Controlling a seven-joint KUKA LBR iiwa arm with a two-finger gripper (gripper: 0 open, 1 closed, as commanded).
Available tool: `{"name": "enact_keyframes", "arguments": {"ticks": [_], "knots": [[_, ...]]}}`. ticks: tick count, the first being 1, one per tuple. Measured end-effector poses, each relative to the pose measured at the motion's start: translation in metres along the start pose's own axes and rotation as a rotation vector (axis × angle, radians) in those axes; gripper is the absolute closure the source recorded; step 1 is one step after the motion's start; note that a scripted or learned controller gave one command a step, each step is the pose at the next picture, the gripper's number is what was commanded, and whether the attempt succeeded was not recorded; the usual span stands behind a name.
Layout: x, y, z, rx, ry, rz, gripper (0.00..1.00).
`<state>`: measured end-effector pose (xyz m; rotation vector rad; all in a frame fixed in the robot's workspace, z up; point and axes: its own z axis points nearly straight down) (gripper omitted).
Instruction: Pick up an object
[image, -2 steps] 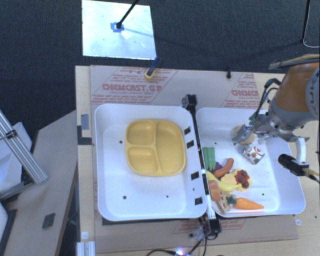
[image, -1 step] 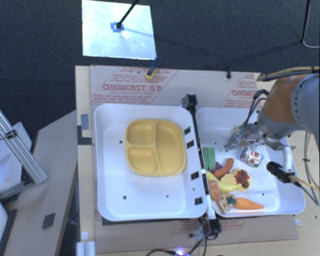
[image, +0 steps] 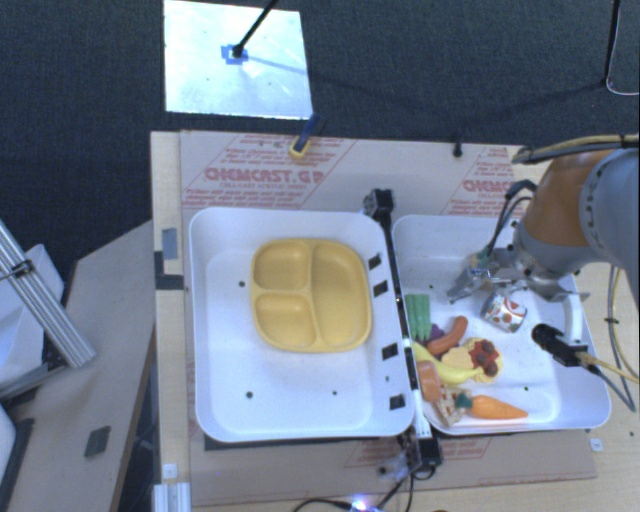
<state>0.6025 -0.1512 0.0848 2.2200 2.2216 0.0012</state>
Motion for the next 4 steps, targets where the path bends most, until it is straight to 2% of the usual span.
{"name": "enact_keyframes", "arguments": {"ticks": [1,2,3,4], "knots": [[0.000,0.001,-0.011,-0.003,0.000,-0.001,1.00],[0.004,0.007,-0.075,-0.007,-0.002,-0.004,1.00],[-0.002,0.000,-0.128,-0.006,-0.002,-0.001,1.00],[-0.002,0.001,-0.141,-0.003,-0.001,-0.003,1.00]]}}
